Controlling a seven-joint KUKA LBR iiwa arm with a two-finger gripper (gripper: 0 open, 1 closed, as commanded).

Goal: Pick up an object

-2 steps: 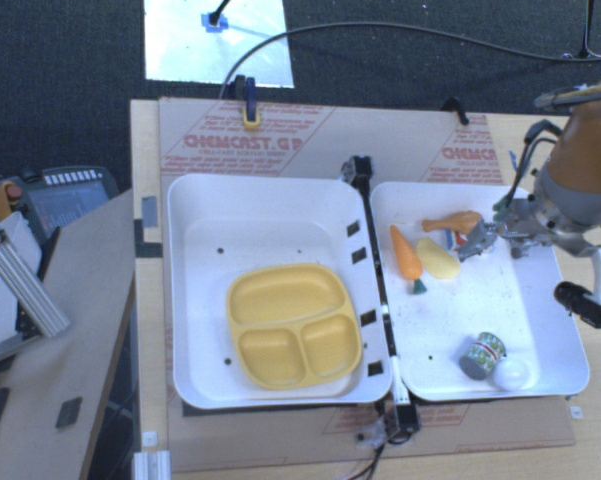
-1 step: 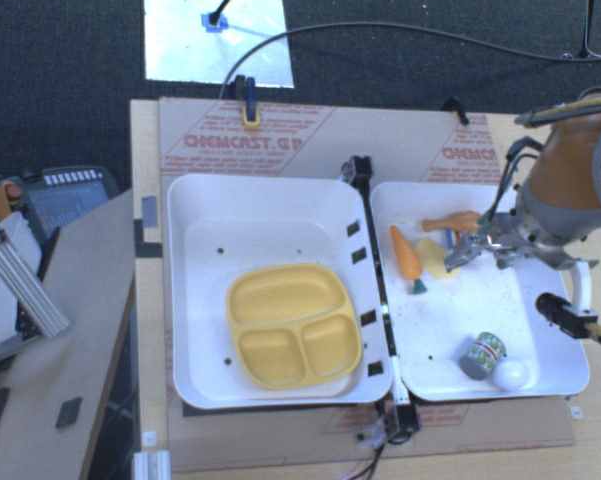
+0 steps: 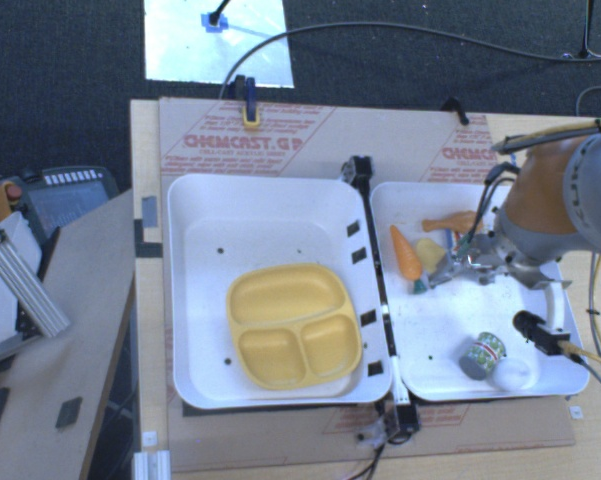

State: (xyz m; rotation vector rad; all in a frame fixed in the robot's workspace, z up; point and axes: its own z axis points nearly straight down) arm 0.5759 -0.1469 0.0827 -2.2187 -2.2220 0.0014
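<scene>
In the right bin (image 3: 450,383) lie an orange carrot (image 3: 405,253), a pale yellow piece (image 3: 430,255) beside it, and an orange item (image 3: 448,224) toward the back. A small printed can (image 3: 483,353) lies on its side near the front, with a white object (image 3: 514,374) next to it. My gripper (image 3: 448,271) reaches in from the right and hangs low over the bin's left half, right at the yellow piece and just right of the carrot's lower end. I see nothing clearly held in it.
The left bin (image 3: 195,268) holds a yellow divided plate (image 3: 295,323). A black divider (image 3: 372,268) with clips runs between the bins. Cables and a black fitting (image 3: 536,330) trail from the arm over the right bin's right side.
</scene>
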